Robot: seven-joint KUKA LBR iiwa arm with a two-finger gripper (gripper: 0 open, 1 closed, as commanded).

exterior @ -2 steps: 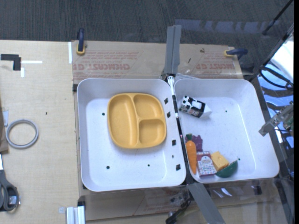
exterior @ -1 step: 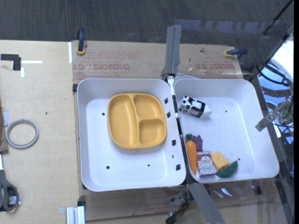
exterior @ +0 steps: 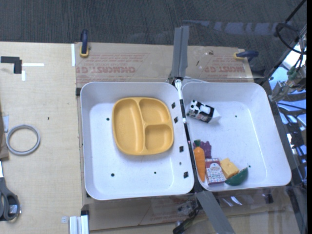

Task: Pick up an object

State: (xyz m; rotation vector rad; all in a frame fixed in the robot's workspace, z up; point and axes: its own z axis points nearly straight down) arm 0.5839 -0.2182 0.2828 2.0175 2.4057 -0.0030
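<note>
The right bin [exterior: 258, 126] holds several small items. A black-and-white toy cow [exterior: 201, 112] lies near its upper left. Along its lower left edge sit a purple item [exterior: 204, 147], an orange carrot [exterior: 199, 162], a small red-and-white packet [exterior: 213, 172], a yellow cheese wedge [exterior: 229, 168] and a dark green piece [exterior: 238, 178]. The left bin [exterior: 97, 165] holds a yellow divided plate [exterior: 143, 126] with three compartments, lying flat.
A roll of grey tape [exterior: 22, 139] lies on the wooden bench at the left, with scissors [exterior: 9, 204] below it. Clamps [exterior: 84, 43] hold the cardboard behind the bins. Cables and equipment [exterior: 292, 82] crowd the right side.
</note>
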